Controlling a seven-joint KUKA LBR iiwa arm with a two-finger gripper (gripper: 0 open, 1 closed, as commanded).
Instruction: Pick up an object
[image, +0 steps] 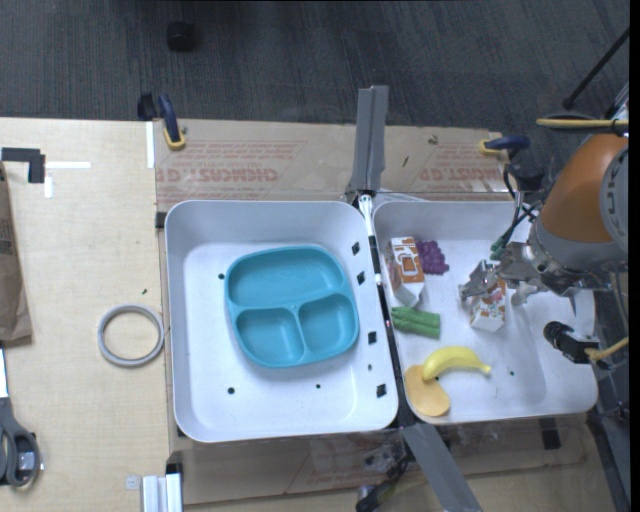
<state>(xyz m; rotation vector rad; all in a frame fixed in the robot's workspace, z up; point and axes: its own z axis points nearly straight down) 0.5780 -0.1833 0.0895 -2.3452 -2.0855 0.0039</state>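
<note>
Fingers (478, 288) of the gripper (487, 296) pinch a small white-and-red carton (489, 314) in the right bin (560, 398), near a banana (455, 362), green pepper (416, 321) and grapes (432, 256).

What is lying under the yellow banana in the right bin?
An orange disc lies under the banana's left end. The covered part of it is hidden; the rest of the banana rests on the bin floor.

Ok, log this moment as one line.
arm: over right white bin | gripper: above small white-and-red carton | grasp: unconfirmed | yellow banana: untouched
</note>
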